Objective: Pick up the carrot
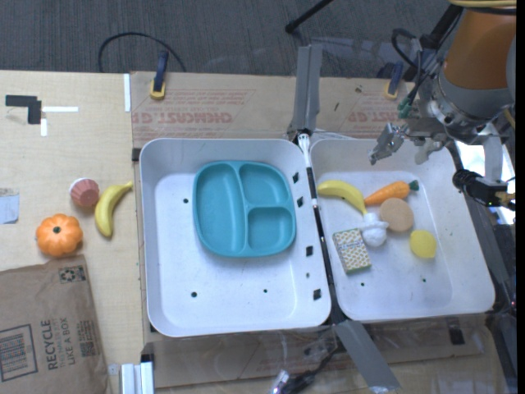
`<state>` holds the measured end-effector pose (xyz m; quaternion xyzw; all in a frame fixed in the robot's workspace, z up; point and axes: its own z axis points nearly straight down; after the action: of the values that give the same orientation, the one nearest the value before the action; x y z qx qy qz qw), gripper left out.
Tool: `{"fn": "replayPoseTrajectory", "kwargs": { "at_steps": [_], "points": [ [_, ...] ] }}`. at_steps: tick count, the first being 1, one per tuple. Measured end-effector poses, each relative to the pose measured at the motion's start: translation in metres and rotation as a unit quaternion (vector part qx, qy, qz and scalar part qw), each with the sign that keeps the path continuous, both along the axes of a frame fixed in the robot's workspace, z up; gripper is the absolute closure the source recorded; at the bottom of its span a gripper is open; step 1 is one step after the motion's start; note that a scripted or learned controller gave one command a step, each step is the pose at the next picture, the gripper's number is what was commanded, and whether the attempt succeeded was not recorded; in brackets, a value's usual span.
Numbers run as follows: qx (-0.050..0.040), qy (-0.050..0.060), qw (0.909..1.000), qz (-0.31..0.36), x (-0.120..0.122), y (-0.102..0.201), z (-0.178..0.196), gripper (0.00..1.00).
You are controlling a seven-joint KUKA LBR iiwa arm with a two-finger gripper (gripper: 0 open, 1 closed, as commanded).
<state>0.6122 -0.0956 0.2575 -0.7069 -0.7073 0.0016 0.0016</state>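
The orange carrot [387,193] with a green top lies in the right bin [459,298], near its back, pointing left toward a yellow banana [342,194]. My gripper [408,146] hangs above the bin's back edge, a little behind the carrot and apart from it. Its fingers [384,148] are spread open with nothing between them.
Close in front of the carrot sit a tan round item [397,215], a white item [375,234], a yellow lemon [423,244] and a patterned block [353,250]. The left bin [164,294] holds a teal divided plate [244,208]. A banana [111,208], a pumpkin [59,235] and a pink cup [84,193] lie on the bench at left.
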Motion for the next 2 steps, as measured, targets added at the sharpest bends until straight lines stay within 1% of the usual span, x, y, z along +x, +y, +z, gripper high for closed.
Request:
{"fn": "replayPoseTrajectory", "kwargs": {
  "at_steps": [1,2],
  "points": [
    [-0.0005,0.0,0.9986,-0.053,0.012,-0.069,-0.138,0.0],
    [0.0003,-0.001,0.9981,0.062,0.015,-0.045,-0.167,0.0]
  ]
}}
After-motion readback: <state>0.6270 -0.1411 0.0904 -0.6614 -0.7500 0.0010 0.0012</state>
